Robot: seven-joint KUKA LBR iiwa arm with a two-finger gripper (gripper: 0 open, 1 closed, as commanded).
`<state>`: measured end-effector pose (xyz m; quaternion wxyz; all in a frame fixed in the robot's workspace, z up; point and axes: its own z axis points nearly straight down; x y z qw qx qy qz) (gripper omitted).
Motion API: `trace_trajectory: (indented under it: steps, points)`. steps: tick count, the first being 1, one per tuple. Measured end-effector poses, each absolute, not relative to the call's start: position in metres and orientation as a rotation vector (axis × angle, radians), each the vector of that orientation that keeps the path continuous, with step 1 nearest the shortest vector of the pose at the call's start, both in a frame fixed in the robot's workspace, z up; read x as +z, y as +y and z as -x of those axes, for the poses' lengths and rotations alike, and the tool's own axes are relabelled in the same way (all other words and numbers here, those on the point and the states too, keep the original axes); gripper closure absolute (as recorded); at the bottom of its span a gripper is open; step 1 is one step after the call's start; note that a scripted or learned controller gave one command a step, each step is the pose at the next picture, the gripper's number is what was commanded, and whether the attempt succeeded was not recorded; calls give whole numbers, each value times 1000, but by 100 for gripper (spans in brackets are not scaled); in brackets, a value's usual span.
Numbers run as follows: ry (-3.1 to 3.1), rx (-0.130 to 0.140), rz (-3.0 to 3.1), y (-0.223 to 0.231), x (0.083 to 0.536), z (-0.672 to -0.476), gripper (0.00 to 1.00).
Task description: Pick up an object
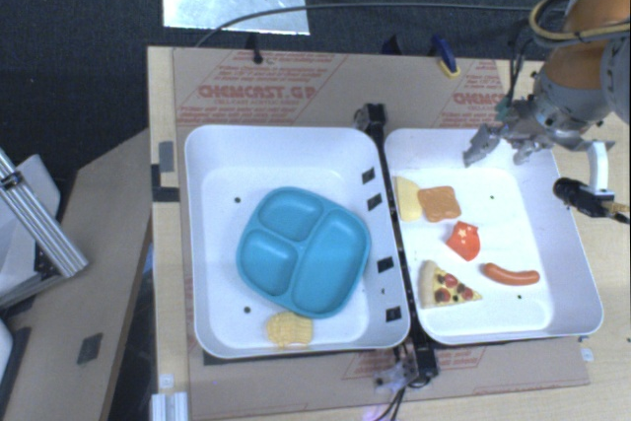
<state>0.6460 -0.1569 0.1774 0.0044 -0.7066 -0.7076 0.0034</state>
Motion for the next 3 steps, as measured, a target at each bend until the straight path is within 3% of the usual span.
trace_trajectory:
  steps: [1,3]
  points:
    - [-2227,-1,2219,-157,185,-649,0]
    - [-2228,2,2213,-160,82,-659,0]
